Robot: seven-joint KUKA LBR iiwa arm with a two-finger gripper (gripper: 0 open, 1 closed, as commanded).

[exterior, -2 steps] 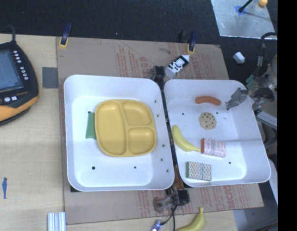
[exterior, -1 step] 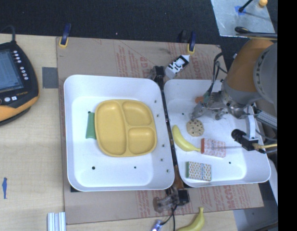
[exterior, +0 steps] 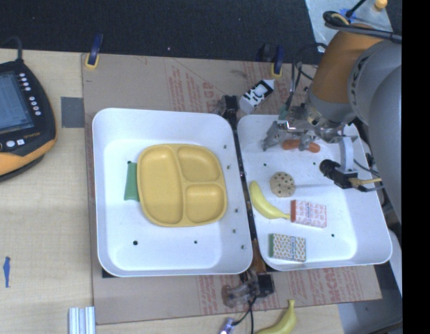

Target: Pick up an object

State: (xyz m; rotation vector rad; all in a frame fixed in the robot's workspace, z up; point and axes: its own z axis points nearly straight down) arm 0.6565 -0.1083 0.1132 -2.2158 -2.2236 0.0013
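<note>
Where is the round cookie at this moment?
In the camera view, the cookie lies in the right bin, just above the banana and the pink packet.

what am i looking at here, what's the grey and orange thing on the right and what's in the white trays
That is a robot arm reaching in from the right; its gripper is over the far end of the right tray. One camera looks down at a slant. That tray holds a banana, a cookie, a pink packet, a green packet and an orange thing by the gripper. The left tray holds a yellow plate. I cannot tell whether anything is held.
</note>
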